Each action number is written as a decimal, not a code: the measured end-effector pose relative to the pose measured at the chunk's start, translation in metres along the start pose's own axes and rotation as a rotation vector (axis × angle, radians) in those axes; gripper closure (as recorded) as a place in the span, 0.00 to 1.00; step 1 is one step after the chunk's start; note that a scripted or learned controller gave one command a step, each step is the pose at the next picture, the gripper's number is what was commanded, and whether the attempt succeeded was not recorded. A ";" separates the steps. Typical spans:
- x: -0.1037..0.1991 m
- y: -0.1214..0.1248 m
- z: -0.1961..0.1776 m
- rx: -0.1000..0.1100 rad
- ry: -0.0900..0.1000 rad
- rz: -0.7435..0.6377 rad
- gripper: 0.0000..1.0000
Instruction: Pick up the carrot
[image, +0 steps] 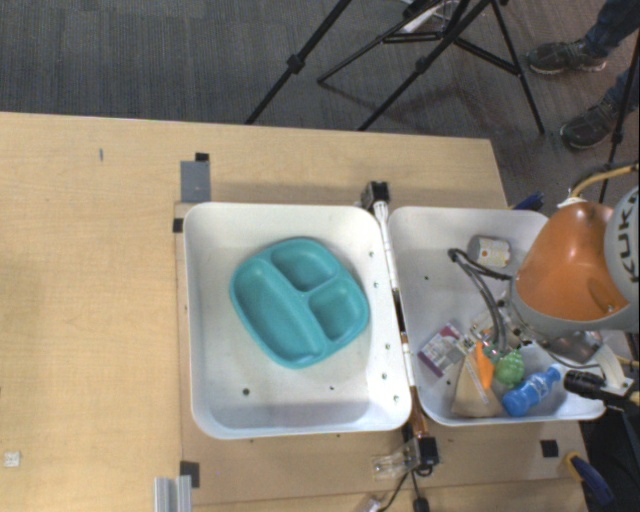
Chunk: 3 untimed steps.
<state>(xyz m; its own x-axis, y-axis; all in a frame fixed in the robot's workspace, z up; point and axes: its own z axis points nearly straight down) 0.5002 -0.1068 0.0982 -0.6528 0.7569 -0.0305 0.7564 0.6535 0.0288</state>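
Carrot (485, 366): right bin (440, 250), near-right heap, btwn purple packet (440, 350) & green toy (510, 368); tan wedge (470, 392) just below.
Handling: prob. light, stiff, smooth plastic; could slip.
Grip: across mid-body, clear of neighbours.
Gripper (497, 335): over carrot's top end; jaw opening can't tell.

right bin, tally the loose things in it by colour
orange: 1, carrot
green: 1, green toy
blue: 1, blue toy
tan: 1, tan wedge
purple and white: 1, packet
grey: 1, grey block
total: 6
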 end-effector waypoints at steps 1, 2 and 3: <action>-0.002 0.004 -0.012 -0.006 -0.005 -0.001 1.00; 0.035 0.080 -0.133 0.019 0.021 0.058 1.00; 0.035 0.080 -0.132 0.020 0.022 0.059 0.00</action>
<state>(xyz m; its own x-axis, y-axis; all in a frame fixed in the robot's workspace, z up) 0.5321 -0.0275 0.2316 -0.6075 0.7943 -0.0077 0.7942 0.6076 0.0100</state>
